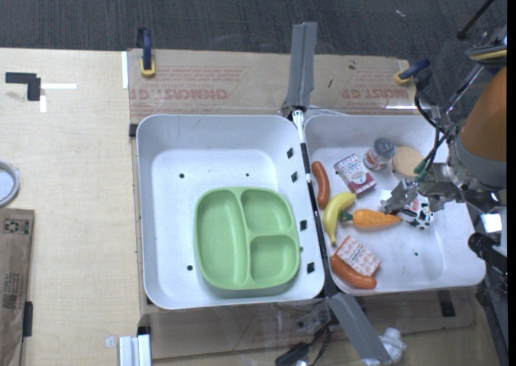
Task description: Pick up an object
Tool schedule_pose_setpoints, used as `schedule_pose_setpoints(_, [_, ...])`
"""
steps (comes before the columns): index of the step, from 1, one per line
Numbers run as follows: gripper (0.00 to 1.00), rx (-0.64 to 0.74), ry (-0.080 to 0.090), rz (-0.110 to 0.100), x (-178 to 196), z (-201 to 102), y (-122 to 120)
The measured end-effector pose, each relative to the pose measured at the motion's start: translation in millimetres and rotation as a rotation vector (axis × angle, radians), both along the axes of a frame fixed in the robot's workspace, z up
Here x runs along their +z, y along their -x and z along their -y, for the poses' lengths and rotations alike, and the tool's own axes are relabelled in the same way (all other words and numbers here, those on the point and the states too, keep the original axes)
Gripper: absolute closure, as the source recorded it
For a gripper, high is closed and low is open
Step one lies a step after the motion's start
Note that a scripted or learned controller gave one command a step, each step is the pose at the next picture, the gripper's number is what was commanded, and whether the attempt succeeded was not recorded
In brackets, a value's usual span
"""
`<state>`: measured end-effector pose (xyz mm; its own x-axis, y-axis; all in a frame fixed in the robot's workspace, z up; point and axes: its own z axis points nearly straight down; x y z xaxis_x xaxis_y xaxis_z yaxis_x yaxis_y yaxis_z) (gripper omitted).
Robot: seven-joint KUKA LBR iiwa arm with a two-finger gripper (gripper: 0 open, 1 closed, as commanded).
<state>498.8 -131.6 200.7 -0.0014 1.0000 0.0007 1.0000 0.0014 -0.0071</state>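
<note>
Two bins: shallow white trays side by side on the bench; left bin (pixel 157 195), right bin (pixel 451 268).
Left bin contents: a green divided plate (pixel 246 237) with three compartments lies flat toward the near side.
Arm: grey with an orange band, entering from the right edge of the camera view and reaching over the right bin.
Gripper (pixel 403 199): low over the middle of the right bin; I cannot tell how it is set, nor whether anything sits in it.
Carrot (pixel 375 219): orange toy, lying flat just below the gripper, its green end toward the banana.
Banana (pixel 334 213): yellow, curved, just beside the carrot on its left, near the wall between the bins.
Upper sausage (pixel 322 183): red, lying along the dividing wall, above the banana.
Lower sausage (pixel 352 276): red, at the near side of the right bin.
Snack packet (pixel 356 255): red and white, touching the lower sausage.
Carton (pixel 355 173): small, red and white, tilted, above the carrot.
Can (pixel 379 153): small, with a grey lid, near the far wall.
Bread roll (pixel 408 160): tan, just beside the can.
Cow figure (pixel 421 214): small, black and white, right of the carrot, beside the gripper.
</note>
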Motion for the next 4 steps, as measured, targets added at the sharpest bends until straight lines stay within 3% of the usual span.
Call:
schedule_pose_setpoints(1, [0.0,-0.203,0.006,0.026,-84.6,45.4,-41.2])
schedule_pose_setpoints(2, [1.0,-0.204,0.001,0.03,-73.1,44.2,-44.0])
schedule_pose_setpoints(3, [0.0,-0.204,0.001,0.029,-73.0,44.1,-43.6])
schedule_pose_setpoints(4, [1.0,-0.204,0.001,0.025,-66.5,44.8,-43.5])
